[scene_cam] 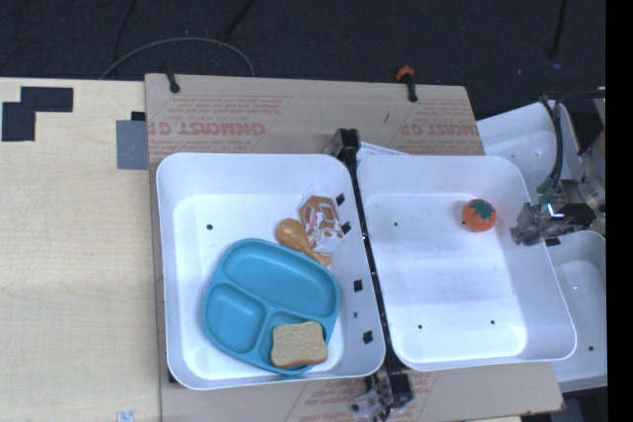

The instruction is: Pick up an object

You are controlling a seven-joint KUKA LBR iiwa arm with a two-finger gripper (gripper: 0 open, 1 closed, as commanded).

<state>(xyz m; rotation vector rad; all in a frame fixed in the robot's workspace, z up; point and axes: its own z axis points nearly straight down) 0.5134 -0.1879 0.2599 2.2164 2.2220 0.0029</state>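
A small orange tomato-like toy with a green top (pixel 479 214) lies in the right bin (pixel 445 331), near its right wall. My gripper (pixel 535 228) hangs at the right bin's right rim, a short way right of the toy and apart from it. In the left bin (pixel 183 212) a blue divided plate (pixel 242 301) carries a tan slice of bread (pixel 299 345). Beside the plate lie a yellow-brown drumstick-shaped toy (pixel 296 236) and a clear packet with a brown and white print (pixel 322 216).
A black divider clip (pixel 362 242) runs between the two bins. Both bins rest on a cardboard sheet (pixel 297 119) over a pale wooden bench (pixel 69 252). White sheeting and cables (pixel 554 143) lie to the right of the right bin.
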